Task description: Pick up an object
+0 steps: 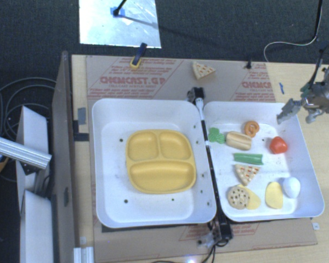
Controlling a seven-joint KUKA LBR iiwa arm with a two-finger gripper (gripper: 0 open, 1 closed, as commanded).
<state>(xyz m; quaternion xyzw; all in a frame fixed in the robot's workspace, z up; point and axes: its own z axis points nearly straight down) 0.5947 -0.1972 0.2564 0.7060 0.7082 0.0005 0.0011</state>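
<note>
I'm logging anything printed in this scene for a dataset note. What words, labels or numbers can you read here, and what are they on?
"CHEMCAST GP": red print on the brown sheet under the bins, left of centre; the last letters are unsure.
Smaller red lines just below it: too blurred to read.
Slanted red print on the same sheet at upper right, likely the same brand: too blurred to confirm.
Red print along the front edge: unreadable.

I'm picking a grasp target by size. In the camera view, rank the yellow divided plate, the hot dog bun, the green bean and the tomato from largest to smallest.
1. Yellow divided plate, largest by far.
2. Hot dog bun.
3. Green bean: as long as the bun but thinner, so this is a close call.
4. Tomato, smallest.
</note>
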